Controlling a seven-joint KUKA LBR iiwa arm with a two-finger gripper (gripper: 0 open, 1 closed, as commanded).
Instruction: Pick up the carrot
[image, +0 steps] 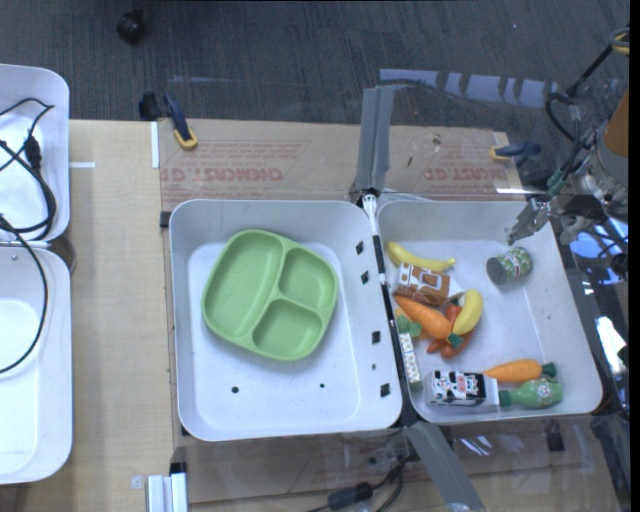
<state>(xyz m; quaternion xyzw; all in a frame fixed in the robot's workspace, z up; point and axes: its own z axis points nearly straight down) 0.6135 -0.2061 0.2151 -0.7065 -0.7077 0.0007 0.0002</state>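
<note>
Carrot (424, 316): orange, tapered, lying flat.

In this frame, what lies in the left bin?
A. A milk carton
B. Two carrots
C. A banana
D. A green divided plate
D. The green divided plate lies alone in the left bin, while the carrots, such as the one at, the banana and the milk carton all lie in the right bin.
</note>
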